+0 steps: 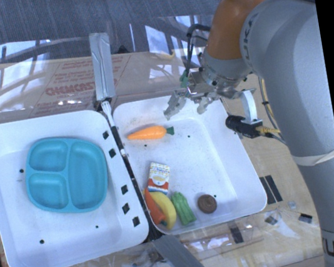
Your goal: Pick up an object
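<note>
Gripper (189, 105) fingers are hanging spread apart and gripping nothing above the far end of the right bin (237, 175), with the grey arm (288, 59) and its orange band (231, 24) reaching in over that bin's far right corner. Just short of the fingertips, a toy carrot (147, 134) is lying flat on the right bin's floor near its far wall, its orange body pointing toward the divider and its small green top facing the bin's middle. Nearer the camera along the right bin's left side, a small printed carton (158, 174) is resting above a cluster at the near wall: a yellow banana (161, 201) beside an orange-red piece (152, 208), a green vegetable (183, 209), and a round brown piece (206, 203) sitting slightly apart. Left of the right bin, the left bin (8, 207) is holding a teal divided plate (66, 174).
</note>
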